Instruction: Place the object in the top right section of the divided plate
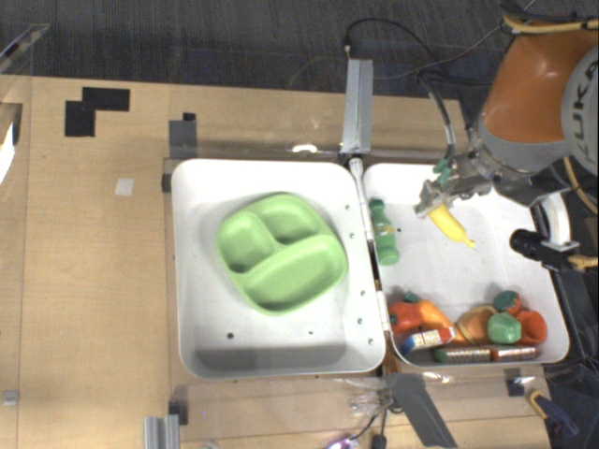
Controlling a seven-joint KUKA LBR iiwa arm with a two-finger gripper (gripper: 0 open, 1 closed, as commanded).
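the yellow object [450, 224], a long banana-like piece, hung at a slant just under my gripper [440, 197], its upper end up between my fingers and its lower tip pointing down and away toward the right bin [524, 251]'s floor; i pinched it near one end, which i judge is why it drooped instead of sitting level; it looked lifted clear of the floor, though the slanted view left that a judgement.

a green bottle-like toy [382, 232] lay just left of my gripper, along the wall between the bins, apart from my load; below me, well apart, a heap of toys [468, 330] was crowded against the bin's near wall: orange, red and green pieces and a dark pen-like stick; i took it they had gathered there because that corner was low or simply left alone.

the divided plate [281, 251], green, sat far to my left in the middle of the left bin [197, 344], turned at an angle, so its one large section faced down-right and the two small ones sat along its upper edge; the top right section [290, 218] was the small one nearer to me, bare as were the other two.

i judged the pick done and the carry not yet begun: the next move needed a sweep left over the dividing wall, high enough for the drooping tip to clear it; the risk was the long piece swinging or slipping from an end grip and landing across the section's ridge.
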